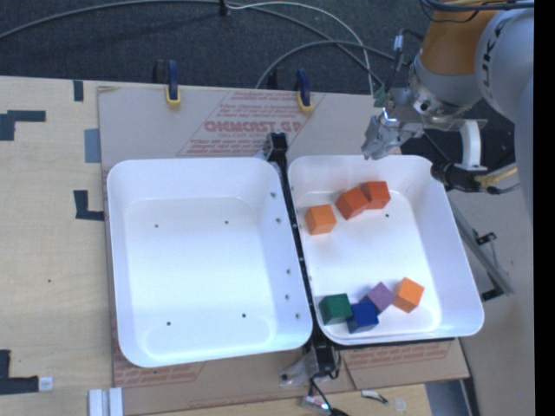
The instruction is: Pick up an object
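1. Grey arm with orange band (pixel 464 24) enters from the upper right of the frame; its top and right side are cut off by the frame edge.
2. End effector (pixel 379 144) hangs over the far rim of the right shallow white plastic bin (pixel 451 232), upper right of centre. It is small and blurred, so released or clenched: cannot tell. Nothing visible in it.
3. Right bin, upper part: three cubes in a loose row. Orange cube (pixel 320 219) sits leftmost and lower; red-orange cube (pixel 351 203) and second red-orange cube (pixel 375 194) touch each other.
4. Right bin, lower part: cluster of four. Green cube (pixel 335 307), blue cube (pixel 363 316), purple cube (pixel 381 296), small orange cube (pixel 408 294). Blue cube partly covers the purple one; edges between them are hard to separate.
5. All cubes are well below the end effector in the frame, none touching it.
6. Left shallow white plastic bin (pixel 121 258) sits centre-left, touching the right bin along a black centre clip strip (pixel 279 150).
7. Both bins rest on a cardboard sheet (pixel 234 120) with faint red print, held by two blue-and-yellow clamps (pixel 172 83) at the top.
8. Wooden surface (pixel 43 250) is at the left, with dark tape marks.
9. Cables (pixel 286 24) cross the dark floor at the top; their ends are cut off.
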You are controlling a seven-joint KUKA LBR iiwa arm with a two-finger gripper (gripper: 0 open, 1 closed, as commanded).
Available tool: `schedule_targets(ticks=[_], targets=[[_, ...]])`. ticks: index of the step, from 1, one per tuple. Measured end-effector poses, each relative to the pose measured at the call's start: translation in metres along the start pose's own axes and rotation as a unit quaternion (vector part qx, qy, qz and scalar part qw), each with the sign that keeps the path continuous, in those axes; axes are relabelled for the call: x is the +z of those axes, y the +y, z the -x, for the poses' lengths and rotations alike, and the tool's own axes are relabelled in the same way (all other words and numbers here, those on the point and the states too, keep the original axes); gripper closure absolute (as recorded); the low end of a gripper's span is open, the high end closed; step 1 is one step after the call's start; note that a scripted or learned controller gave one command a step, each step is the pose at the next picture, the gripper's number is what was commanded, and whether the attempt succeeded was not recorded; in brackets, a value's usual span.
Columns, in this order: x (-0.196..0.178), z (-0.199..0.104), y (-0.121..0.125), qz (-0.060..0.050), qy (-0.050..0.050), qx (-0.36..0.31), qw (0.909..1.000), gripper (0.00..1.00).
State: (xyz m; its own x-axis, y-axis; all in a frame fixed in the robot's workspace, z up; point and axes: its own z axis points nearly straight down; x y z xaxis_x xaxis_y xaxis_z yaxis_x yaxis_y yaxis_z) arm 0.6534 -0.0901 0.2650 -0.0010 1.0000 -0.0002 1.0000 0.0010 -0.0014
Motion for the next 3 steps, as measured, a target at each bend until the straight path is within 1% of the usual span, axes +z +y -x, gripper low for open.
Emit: schedule_targets(ticks=[1, 2, 3], targets=[[0.021, -0.057, -0.009, -0.003, 0.0, -0.002, 1.0, 1.0], [0.024, -0.103, -0.028, -0.002, 0.0, -0.002, 1.0, 1.0], [0.025, -0.156, -0.04, -0.003, 0.0, -0.002, 1.0, 1.0]])
